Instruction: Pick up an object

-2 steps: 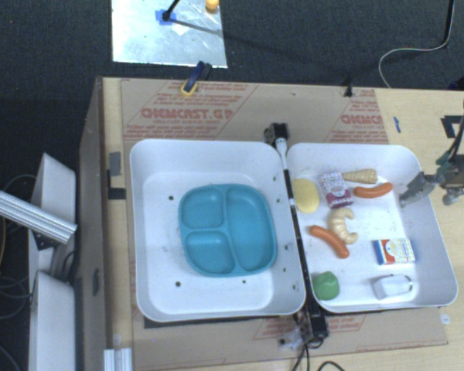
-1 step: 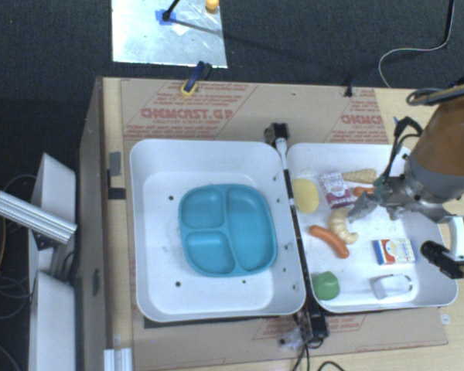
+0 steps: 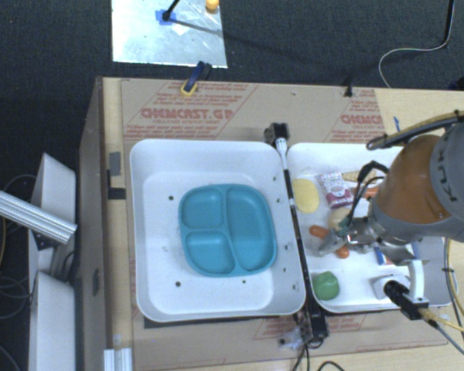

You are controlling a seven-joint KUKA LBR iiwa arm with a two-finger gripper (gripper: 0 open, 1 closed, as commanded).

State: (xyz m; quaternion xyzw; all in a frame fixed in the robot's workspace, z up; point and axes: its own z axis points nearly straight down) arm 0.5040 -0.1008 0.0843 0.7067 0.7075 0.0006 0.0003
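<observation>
The right bin (image 3: 348, 158) holds several small objects: a yellow lemon-like piece (image 3: 306, 195), a red-and-white packet (image 3: 334, 189), an orange carrot-like piece (image 3: 318, 231) and a green round object (image 3: 325, 285). My gripper (image 3: 337, 240) reaches down into the middle of this bin, just right of the orange piece and above the green one. The arm's grey body and orange band (image 3: 414, 192) cover the bin's right part. A small orange-red bit shows at the fingertips, but I cannot tell whether it is gripped.
The left bin (image 3: 162, 168) contains a blue divided plate (image 3: 227, 229). A black-and-white divider bar (image 3: 288, 184) runs between the bins. Cables hang off the arm at the lower right (image 3: 406, 296). Cardboard (image 3: 240, 110) lies under both bins.
</observation>
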